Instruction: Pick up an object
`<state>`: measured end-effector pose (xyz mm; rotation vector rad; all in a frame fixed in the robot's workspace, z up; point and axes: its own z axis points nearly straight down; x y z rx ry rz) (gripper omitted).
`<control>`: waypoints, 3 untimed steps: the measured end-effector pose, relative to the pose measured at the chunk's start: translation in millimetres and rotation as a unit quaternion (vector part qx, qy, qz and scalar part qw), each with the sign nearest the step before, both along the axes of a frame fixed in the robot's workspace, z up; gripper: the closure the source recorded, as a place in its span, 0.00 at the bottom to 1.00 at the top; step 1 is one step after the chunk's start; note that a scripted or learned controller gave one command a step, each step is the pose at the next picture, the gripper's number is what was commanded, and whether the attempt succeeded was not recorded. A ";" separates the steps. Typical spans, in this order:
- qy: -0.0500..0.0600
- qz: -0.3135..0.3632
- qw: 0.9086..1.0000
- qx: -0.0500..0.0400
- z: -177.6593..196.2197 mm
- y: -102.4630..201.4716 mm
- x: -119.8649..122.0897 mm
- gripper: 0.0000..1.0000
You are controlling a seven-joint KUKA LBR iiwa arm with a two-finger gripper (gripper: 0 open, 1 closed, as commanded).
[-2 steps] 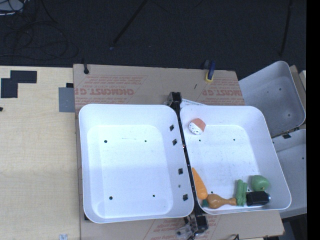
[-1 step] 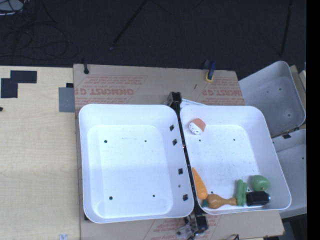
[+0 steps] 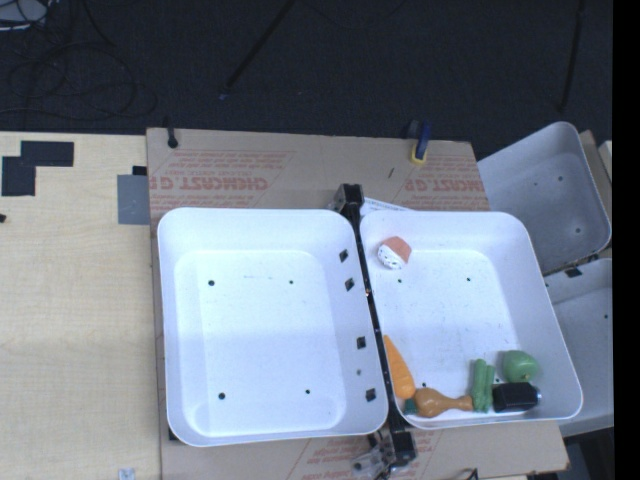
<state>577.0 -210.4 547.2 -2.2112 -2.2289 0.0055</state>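
The right bin (image 3: 520,268) holds several small objects. A white and orange piece (image 3: 393,253) lies near its far left corner. An orange carrot (image 3: 398,366) rests against the left wall near the front. At the front edge sit a yellow-orange pear-shaped toy (image 3: 440,402), a green ridged piece (image 3: 482,384), a green round object (image 3: 519,366) and a black block (image 3: 515,398), close together.
The left bin (image 3: 180,268) sits beside the right one on a cardboard sheet (image 3: 300,173). A black clip strip (image 3: 365,308) joins the two bins. A grey metal plate (image 3: 550,188) stands at the right of the bench.
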 end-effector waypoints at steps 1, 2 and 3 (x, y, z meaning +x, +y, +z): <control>0.000 -0.001 1.000 0.002 -10.9 55.3 24.4 1.00; 0.003 -0.006 1.000 0.001 -112.7 -5.4 32.8 1.00; 0.005 -0.005 1.000 0.003 -215.3 -2.0 -25.9 1.00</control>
